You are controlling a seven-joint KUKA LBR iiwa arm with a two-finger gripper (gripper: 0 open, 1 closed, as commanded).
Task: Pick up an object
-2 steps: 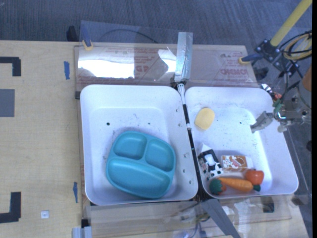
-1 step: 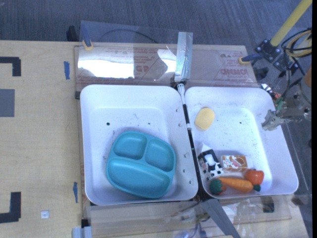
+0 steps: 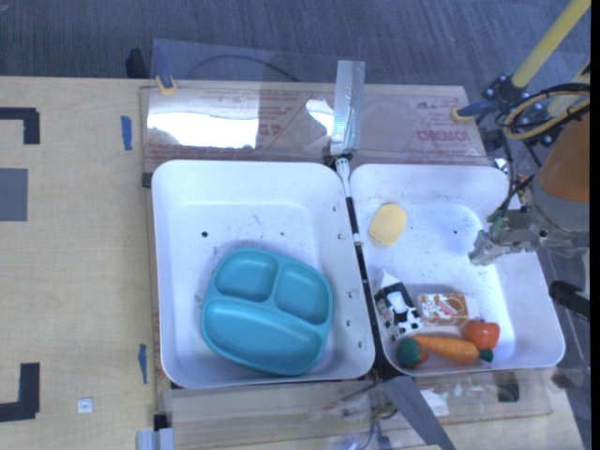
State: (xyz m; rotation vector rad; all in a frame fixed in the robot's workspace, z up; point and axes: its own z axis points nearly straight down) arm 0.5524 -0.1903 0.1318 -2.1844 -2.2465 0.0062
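In the right bin (image 3: 441, 195) lie a pale yellow lemon-like object (image 3: 387, 223) near the divider, a black-and-white cow toy (image 3: 397, 311), a small orange-and-white packet (image 3: 442, 306), an orange carrot (image 3: 444, 349) and a red tomato-like piece (image 3: 481, 333) along the front wall. My gripper (image 3: 494, 242) hangs over the right side of this bin, to the right of the yellow object and above the packet. Nothing shows between its fingers.
The left bin (image 3: 187, 204) holds a blue divided plate (image 3: 268, 311). A metal divider post (image 3: 347, 111) stands at the back between the bins. Yellow-and-black cables (image 3: 534, 111) run at the upper right. The wooden bench (image 3: 66, 251) extends to the left.
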